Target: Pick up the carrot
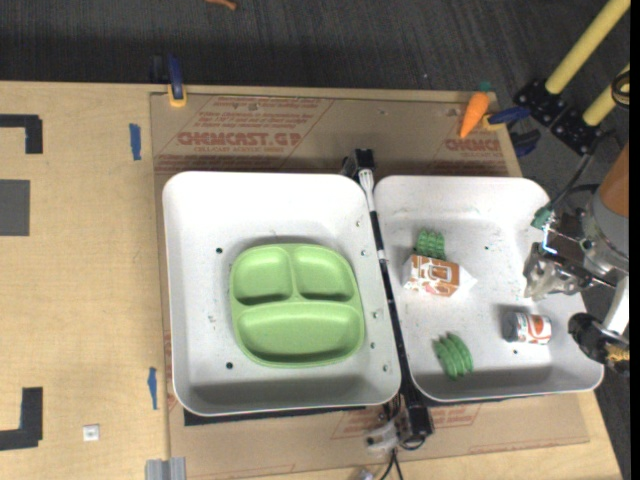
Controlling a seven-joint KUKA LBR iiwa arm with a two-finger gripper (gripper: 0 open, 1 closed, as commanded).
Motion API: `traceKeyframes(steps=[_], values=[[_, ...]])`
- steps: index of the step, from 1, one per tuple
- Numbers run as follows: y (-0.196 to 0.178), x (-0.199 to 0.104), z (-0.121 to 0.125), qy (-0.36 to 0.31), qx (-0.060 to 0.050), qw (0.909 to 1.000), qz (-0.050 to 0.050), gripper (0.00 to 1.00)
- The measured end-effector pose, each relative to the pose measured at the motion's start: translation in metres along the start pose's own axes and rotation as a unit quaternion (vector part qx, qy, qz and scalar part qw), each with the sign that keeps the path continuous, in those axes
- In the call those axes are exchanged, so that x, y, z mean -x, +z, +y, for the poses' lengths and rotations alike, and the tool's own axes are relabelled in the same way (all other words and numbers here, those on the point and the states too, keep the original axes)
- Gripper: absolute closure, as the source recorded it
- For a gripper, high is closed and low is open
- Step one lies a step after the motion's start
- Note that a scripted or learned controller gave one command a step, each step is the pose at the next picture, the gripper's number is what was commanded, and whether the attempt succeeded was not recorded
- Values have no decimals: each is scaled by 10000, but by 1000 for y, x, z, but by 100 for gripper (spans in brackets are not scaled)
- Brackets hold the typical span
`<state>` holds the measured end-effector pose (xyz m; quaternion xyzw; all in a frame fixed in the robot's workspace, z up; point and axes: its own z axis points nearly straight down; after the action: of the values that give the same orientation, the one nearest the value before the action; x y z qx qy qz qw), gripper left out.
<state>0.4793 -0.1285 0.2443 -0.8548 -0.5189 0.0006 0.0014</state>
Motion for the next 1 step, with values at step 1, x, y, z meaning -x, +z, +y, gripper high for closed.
traceKeyframes(steps=[1], values=[[-16,-70,4,197,12,9998,0,100]])
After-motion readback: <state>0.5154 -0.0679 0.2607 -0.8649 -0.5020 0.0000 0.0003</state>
